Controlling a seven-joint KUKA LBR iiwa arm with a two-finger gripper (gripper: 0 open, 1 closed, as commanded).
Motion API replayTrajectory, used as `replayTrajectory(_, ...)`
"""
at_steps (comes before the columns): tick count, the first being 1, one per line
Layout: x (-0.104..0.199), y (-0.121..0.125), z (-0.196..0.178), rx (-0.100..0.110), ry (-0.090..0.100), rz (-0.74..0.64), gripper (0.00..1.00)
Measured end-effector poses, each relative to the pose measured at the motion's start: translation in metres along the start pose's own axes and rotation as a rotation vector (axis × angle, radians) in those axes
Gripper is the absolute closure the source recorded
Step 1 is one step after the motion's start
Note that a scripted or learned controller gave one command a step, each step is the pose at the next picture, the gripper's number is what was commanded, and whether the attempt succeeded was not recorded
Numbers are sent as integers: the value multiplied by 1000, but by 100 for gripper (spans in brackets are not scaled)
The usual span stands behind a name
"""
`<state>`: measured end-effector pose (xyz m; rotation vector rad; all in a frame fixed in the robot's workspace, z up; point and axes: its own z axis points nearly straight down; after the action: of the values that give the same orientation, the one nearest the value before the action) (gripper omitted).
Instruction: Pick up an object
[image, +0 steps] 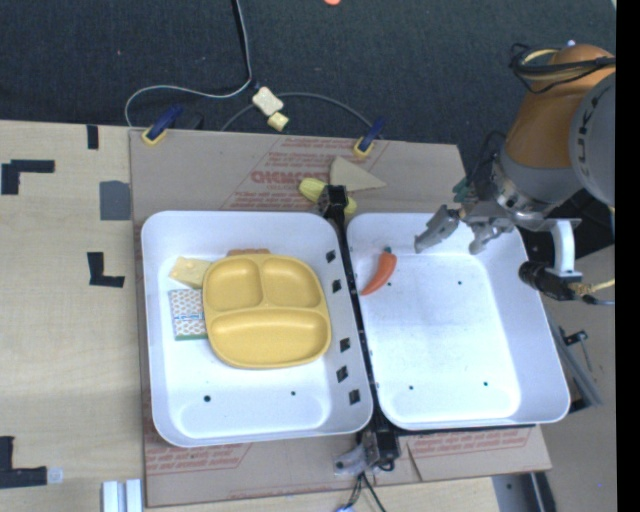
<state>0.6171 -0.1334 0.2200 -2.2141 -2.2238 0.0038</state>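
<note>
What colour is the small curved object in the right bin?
Orange, shading to red. The curved object lies near the right bin's left wall, seen in the camera view.

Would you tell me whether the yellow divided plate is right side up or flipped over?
Right side up: the yellow plate shows its three hollow compartments facing upward, lying flat in the left bin.

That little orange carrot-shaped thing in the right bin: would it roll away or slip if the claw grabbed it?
The carrot looks tapered and rounded, so it may roll or pivot when nudged. It seems small, smooth plastic, probably light and somewhat slippery.
</note>
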Motion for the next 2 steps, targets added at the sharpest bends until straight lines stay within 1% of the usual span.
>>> replayTrajectory(1, 34, 30, 137, 2, 0, 0, 0)
replayTrajectory(2, 36, 48, 134, -5, -2, 3, 0)
